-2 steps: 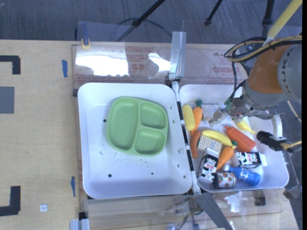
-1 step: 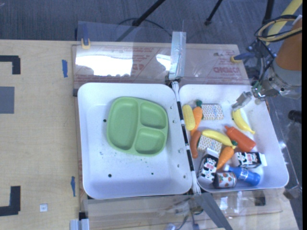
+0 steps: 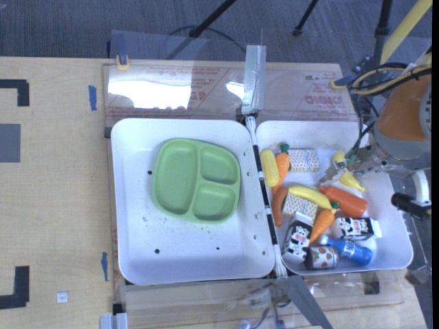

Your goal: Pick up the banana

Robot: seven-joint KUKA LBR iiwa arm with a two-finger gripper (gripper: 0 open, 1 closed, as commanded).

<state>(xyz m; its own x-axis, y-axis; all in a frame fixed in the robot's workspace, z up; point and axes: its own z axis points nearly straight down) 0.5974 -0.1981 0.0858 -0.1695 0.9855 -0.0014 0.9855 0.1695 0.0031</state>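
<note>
Yellow banana (image 3: 310, 195) lies just left and below the tool (image 3: 341, 172) (whose grip state I cannot tell), long axis running left-to-right, slightly downward.

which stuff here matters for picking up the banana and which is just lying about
Belongs to the job: banana, gripper, right bin.

Just lying about: green divided plate, left bin, corn cob, carrots, blue bottle.
</note>
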